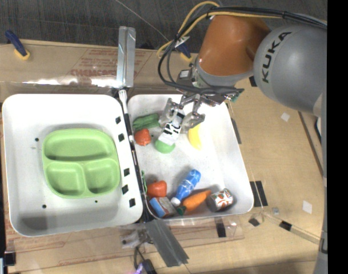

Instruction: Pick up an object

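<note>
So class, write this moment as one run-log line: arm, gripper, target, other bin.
arm: over right bin | gripper: low over white-and-green bottle | grasp: unconfirmed | left bin: green divided tray

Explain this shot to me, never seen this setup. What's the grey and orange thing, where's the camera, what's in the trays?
It is one fixed camera above a bench, looking down at a slant. The grey and orange thing is a robot arm reaching in from the right, ending in a two-finger gripper. Its job is to pick up an object.

Two shallow white bins sit side by side. The left bin holds a green divided plate. The right bin holds small toys: a white and green bottle directly under the gripper, a yellow banana, a green vegetable, a blue bottle, a carrot and a can.

I cannot tell whether anything is grasped.
</note>
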`<state>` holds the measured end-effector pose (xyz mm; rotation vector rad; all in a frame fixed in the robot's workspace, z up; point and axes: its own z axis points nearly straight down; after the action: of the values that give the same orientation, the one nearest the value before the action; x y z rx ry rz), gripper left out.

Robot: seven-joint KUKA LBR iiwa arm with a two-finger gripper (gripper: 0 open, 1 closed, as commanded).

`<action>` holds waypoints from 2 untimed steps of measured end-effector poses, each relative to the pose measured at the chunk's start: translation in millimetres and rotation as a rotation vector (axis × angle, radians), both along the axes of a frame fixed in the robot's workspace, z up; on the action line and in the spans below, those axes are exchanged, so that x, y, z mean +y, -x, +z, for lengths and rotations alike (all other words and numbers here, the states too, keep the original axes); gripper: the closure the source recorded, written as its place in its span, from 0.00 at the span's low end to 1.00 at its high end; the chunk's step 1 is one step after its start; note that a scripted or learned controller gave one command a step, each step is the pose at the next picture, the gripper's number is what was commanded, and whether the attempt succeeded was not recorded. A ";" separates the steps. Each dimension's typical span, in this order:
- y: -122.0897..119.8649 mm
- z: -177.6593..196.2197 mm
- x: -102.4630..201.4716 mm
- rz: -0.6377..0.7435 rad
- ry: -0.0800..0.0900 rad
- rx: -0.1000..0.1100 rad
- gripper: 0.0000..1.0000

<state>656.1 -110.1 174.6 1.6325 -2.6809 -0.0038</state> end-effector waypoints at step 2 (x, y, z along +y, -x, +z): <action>8.4 -31.3 -89.2 0.239 -0.001 -0.006 0.00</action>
<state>647.7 -199.2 143.3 1.9440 -2.4709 -0.0001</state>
